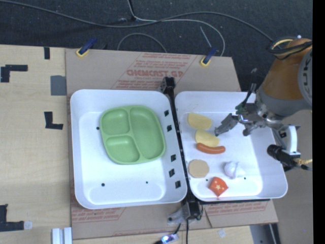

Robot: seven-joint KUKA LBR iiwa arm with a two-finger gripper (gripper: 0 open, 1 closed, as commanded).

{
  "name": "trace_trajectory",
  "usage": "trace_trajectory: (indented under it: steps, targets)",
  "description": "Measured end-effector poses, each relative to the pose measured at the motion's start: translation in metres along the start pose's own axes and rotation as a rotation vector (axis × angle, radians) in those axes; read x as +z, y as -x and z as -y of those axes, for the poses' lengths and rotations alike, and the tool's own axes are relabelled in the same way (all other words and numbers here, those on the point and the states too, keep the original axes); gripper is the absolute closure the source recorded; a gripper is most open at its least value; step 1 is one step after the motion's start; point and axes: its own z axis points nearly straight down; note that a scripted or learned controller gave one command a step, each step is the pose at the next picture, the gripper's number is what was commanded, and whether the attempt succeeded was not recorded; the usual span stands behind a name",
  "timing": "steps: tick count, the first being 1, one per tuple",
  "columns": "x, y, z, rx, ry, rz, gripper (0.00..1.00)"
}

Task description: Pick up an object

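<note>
Cardboard (152, 72) covers the surface (30, 151) under two white bins set side by side. Nearest the front edge of the right bin (269, 184) lies a red piece with a small star mark (218, 186), and just behind it a white lumpy piece (231, 169) and a round tan disc (198, 168) sit apart from each other. Further back, a red sausage (210, 148) touches a yellow slice (206, 137), with a second yellow slice (199, 121) beyond it toward the bin's far left corner. The end effector (234, 125) hangs over the middle of this bin, its fingers spread, one tip just beside the nearer yellow slice, nothing between them. The left bin (84, 187) holds a green divided plate (132, 134) near its centre.
</note>
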Motion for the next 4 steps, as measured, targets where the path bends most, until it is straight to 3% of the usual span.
trace_trajectory:
  steps: [2, 3, 4]
  targets:
    - [0.106, 0.001, -0.006, 0.000, 0.002, 0.003, 0.00]
    - [0.092, 0.001, -0.008, 0.000, 0.006, 0.004, 1.00]
    - [0.030, 0.005, -0.012, 0.000, 0.007, 0.002, 1.00]
